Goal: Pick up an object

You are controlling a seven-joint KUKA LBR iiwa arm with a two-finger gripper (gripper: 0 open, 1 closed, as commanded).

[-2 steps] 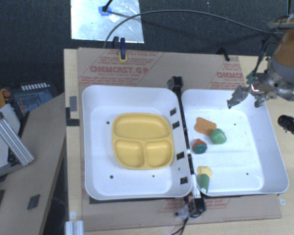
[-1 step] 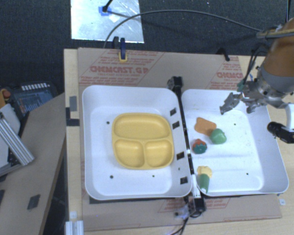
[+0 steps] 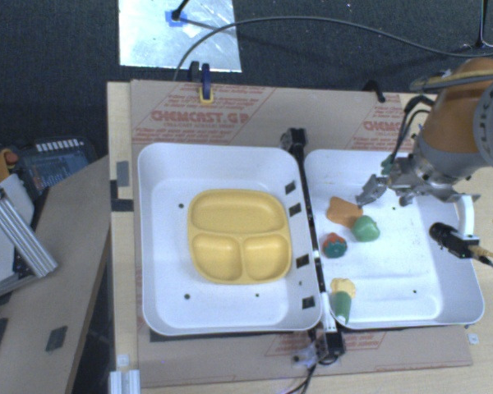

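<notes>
The claw (image 3: 376, 189) hangs over the far part of the right bin (image 3: 444, 302); how far it is open cannot be told, and nothing is seen in its grip. Just near-left of it lies an orange piece (image 3: 343, 211), with a green ball (image 3: 366, 229) and a red-and-teal object (image 3: 334, 245) beside. A yellow-green item (image 3: 341, 298) lies at the near edge. The left bin (image 3: 160, 220) holds a yellow divided tray (image 3: 237, 235).

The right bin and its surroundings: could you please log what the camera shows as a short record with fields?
left bin: holds a yellow divided tray
right bin: holds small toy items
items: orange piece, green ball, red-and-teal piece, yellow-and-green piece at the near left corner
tool: above the right bin's far part, near the orange piece, holding nothing visible
arm: enters from the right
</notes>
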